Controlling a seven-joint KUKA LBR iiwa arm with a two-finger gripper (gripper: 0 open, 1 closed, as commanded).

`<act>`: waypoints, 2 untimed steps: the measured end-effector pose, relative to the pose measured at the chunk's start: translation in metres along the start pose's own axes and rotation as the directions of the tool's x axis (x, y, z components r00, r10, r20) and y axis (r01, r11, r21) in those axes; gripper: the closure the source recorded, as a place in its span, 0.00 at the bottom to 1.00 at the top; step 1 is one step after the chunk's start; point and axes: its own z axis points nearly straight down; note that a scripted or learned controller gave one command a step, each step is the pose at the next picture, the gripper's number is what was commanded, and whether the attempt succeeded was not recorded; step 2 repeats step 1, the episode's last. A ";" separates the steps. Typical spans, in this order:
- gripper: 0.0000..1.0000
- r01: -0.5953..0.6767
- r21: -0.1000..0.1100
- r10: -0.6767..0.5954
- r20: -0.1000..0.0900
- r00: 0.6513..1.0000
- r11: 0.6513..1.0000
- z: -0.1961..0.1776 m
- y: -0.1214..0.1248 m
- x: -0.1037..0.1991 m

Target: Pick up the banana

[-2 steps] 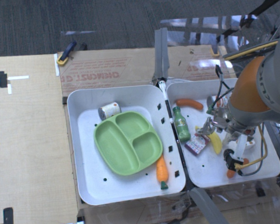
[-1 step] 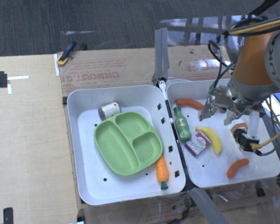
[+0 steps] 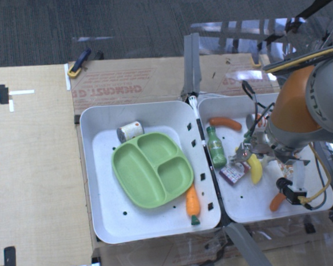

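Two white bins are seen side by side on the surface (image 3: 31, 169). The left bin (image 3: 95, 181) is occupied by a green divided plate (image 3: 152, 169), with a small white can (image 3: 130, 130) lying just behind the plate and an orange carrot (image 3: 192, 202) at its front right edge. The banana (image 3: 255, 169) is located in the right bin (image 3: 241, 209), near the middle, lying roughly upright in the view. The arm (image 3: 302, 104) is reached in from the right, and the claw (image 3: 253, 150) is positioned directly above the banana's top end; whether it is wide or narrow cannot be told, and contact with the banana cannot be confirmed. A green bottle (image 3: 216, 146) is seen to the left of the banana, near the bin's left wall. A purple packet (image 3: 234, 173) lies between the bottle and the banana, just beside the banana. An orange sausage-shaped item (image 3: 225, 122) lies toward the back of the right bin. A small red-orange item (image 3: 276, 202) sits toward the front right, under the arm's cabling.
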 end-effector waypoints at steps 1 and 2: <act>1.00 -0.005 -0.003 0.005 0.002 1.000 1.000 -0.009 0.001 -0.002; 1.00 -0.005 -0.003 0.005 0.002 1.000 1.000 -0.009 0.001 -0.002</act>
